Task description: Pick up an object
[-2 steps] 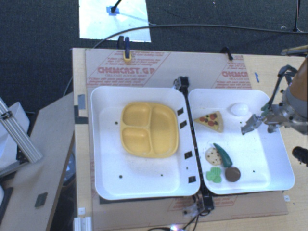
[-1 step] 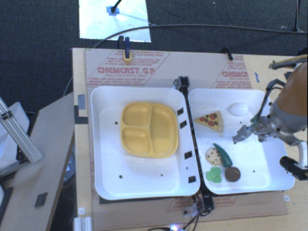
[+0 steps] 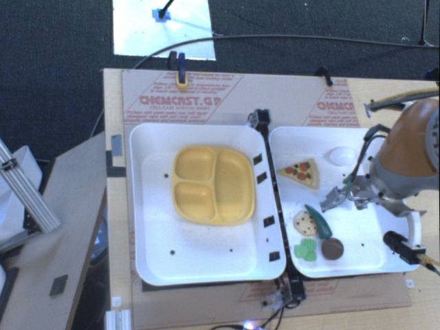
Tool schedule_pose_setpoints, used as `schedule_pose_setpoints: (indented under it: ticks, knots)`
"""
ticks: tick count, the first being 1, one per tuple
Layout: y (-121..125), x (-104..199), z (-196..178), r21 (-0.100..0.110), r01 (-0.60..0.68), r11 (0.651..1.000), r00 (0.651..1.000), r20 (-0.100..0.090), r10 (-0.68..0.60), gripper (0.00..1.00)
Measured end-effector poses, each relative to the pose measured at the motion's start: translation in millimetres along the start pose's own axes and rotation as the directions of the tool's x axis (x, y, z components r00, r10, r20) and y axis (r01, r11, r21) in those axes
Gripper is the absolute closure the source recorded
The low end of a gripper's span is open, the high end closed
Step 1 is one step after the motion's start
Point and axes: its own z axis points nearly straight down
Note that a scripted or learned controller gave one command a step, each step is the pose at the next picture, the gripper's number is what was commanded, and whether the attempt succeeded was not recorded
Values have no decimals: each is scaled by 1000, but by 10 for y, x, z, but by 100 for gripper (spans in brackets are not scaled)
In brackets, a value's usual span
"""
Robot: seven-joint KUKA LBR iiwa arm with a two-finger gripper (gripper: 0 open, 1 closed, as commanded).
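Observation:
The right bin (image 3: 371, 139) holds several toy foods. A pizza slice (image 3: 300, 172) lies at its left side, with a white egg (image 3: 340, 156) further back. Toward the front lie a speckled cookie (image 3: 303, 223), a dark green pickle (image 3: 318, 221) resting partly across it, a green leafy piece (image 3: 306, 251) and a brown round piece (image 3: 333, 248). My gripper (image 3: 333, 199) hangs over the middle of this bin, just right of and behind the pickle and in front of the egg. Nothing shows held in it.
The left bin (image 3: 151, 253) bears a yellow divided plate (image 3: 212, 185) in its middle. A black-clipped divider (image 3: 268, 184) runs between the two bins. The arm's orange band (image 3: 412, 143) and grey wrist cover the right bin's right side.

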Motion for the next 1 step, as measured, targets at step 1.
schedule_pose_setpoints:
  ticks: [1]
  knots:
    - [4,5,291,-1,-1,1000,1000,0,1,0]
